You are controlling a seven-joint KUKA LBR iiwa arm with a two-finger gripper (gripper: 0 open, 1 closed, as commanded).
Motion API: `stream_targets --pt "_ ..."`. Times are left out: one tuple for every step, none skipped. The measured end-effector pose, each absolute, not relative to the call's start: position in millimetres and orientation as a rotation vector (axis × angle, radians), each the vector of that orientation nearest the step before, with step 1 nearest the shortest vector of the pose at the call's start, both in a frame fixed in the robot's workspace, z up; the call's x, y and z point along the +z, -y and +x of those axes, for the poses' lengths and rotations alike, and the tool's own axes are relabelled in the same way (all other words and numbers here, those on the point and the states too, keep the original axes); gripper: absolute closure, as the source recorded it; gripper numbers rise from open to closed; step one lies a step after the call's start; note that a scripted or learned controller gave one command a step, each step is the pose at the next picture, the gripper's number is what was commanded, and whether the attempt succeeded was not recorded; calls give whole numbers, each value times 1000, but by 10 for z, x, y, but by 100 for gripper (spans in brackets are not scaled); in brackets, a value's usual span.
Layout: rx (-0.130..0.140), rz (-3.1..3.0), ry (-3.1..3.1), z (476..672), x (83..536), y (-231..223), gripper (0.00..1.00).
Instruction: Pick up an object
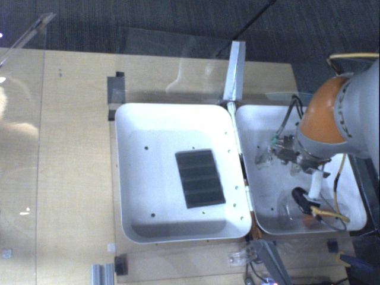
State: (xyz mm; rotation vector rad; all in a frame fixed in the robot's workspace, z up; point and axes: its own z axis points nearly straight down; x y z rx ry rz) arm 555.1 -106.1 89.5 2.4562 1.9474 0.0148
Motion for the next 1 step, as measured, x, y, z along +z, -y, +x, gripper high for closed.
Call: stream_targets --pt "10 2297 -2133 6192 881 1138 0"
